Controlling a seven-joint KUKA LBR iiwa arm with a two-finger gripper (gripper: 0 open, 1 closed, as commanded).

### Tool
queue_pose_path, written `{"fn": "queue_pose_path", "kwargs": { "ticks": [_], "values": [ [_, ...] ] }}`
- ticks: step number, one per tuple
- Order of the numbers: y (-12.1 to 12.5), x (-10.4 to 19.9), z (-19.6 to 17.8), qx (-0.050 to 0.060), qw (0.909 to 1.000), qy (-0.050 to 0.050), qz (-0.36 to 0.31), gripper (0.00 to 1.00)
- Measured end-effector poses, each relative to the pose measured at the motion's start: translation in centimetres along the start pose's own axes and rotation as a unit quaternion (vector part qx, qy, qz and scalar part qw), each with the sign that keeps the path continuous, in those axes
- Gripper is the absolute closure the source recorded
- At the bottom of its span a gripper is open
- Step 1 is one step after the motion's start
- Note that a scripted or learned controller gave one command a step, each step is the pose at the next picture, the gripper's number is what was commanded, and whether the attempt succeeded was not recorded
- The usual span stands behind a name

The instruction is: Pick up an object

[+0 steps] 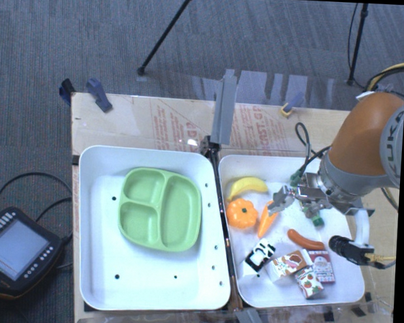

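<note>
My gripper [280, 200] hangs low over the right bin [355, 291], just right of its middle, with the grey and orange arm behind it. Its tip is at the upper end of an orange carrot [266, 224], which lies tilted on the bin floor. I cannot tell whether the tip touches the carrot. Left of the carrot sits a small orange pumpkin [242, 213]. A yellow banana [247, 187] lies above the pumpkin. A red sausage [306, 239] lies to the carrot's right.
A black-and-white item [258, 256] and three small cartons [288, 265] [310, 283] [324, 266] crowd the right bin's front. The left bin [91, 185] holds a green divided plate [161, 209]. A metal post [224, 114] stands behind the bins. A teach pendant [12, 248] lies on the floor.
</note>
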State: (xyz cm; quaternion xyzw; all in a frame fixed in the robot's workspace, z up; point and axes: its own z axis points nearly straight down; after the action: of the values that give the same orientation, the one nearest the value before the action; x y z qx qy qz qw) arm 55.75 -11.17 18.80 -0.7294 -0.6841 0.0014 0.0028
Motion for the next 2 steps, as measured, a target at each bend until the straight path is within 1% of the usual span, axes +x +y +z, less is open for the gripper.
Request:
{"fn": "queue_pose_path", "kwargs": {
  "ticks": [1, 2],
  "values": [
    [-0.48, 0.25, 10.21, 0.000, 0.9996, 0.000, 0.030, 0.00],
    [-0.58, 0.12, 9.41, 0.002, 0.9994, 0.001, 0.034, 1.00]
  ]
}}
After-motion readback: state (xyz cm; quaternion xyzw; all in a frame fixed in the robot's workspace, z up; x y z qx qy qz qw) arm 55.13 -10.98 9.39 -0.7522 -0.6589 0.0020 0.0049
